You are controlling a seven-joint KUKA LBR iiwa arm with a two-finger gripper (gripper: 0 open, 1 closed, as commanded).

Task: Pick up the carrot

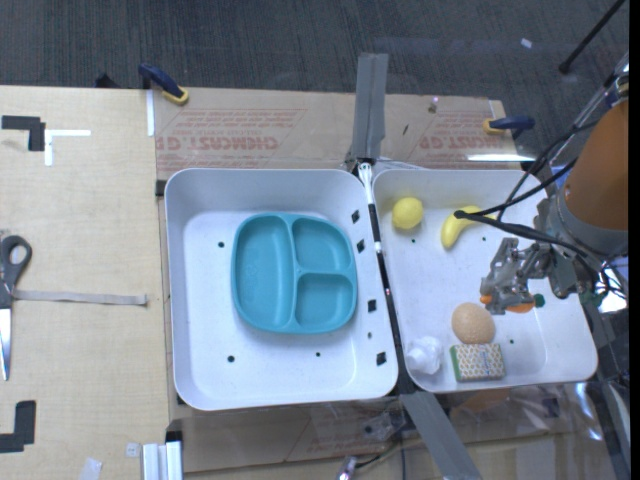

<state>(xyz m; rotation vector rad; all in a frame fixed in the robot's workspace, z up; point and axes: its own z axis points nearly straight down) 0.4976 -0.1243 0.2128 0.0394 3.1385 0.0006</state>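
The carrot [519, 306] lies in the right bin [560, 363] near its right side, a small orange piece with a green tip. My gripper [503, 286] is directly over it and hides its middle, so orange shows on both sides of the gripper. Whether the carrot is gripped is hidden from here. The grey arm with its orange band [608, 183] comes in from the right.
In the right bin are also a yellow lemon [407, 213], a banana [455, 227], a tan round object [473, 323], a sponge [478, 362] and a small white object [425, 354]. A teal divided plate [295, 272] sits in the left bin [200, 368]. Scissors [10, 288] lie on the bench at the left.
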